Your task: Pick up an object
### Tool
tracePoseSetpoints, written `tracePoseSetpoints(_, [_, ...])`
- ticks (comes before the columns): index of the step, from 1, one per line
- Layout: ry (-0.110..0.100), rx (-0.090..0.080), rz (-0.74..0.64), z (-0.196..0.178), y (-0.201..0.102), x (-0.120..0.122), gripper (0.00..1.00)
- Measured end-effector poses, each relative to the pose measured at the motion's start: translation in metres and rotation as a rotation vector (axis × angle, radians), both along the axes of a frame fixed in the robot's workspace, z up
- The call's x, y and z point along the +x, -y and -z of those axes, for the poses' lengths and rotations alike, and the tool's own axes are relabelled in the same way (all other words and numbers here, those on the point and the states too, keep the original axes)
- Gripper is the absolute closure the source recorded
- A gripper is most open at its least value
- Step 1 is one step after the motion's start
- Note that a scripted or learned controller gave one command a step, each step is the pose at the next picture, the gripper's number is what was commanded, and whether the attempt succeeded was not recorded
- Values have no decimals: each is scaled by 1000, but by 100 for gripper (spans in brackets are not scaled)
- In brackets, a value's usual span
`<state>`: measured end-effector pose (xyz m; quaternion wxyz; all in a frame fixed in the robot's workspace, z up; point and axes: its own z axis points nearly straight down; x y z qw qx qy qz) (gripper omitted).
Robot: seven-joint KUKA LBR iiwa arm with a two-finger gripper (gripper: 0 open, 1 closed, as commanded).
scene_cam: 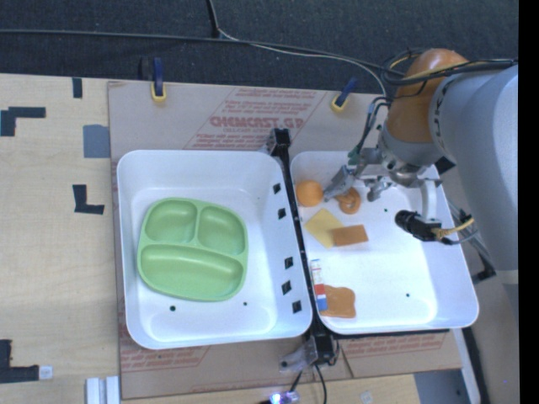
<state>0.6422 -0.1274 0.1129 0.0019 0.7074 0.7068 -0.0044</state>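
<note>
We see a pale wooden bench (50, 251) with dark tape marks (84, 199) on its left part. A brown cardboard sheet (244, 124) lies on it, clamped at the far edge. Beyond lies dark carpet (101, 7), crossed by a thin cable (278, 49).

Red print runs across the cardboard sheet (253, 124) at about 12 o'clock from the left bin (135, 175). The large line seems to read "CHEMCAST G.P."; the smaller lines around it are too blurred to read. A small packet (318, 286) carries illegible markings.
</note>
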Motion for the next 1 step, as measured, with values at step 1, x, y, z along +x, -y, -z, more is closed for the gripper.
tracePoseSetpoints(1, [3,1,1,29,4,-1,0])
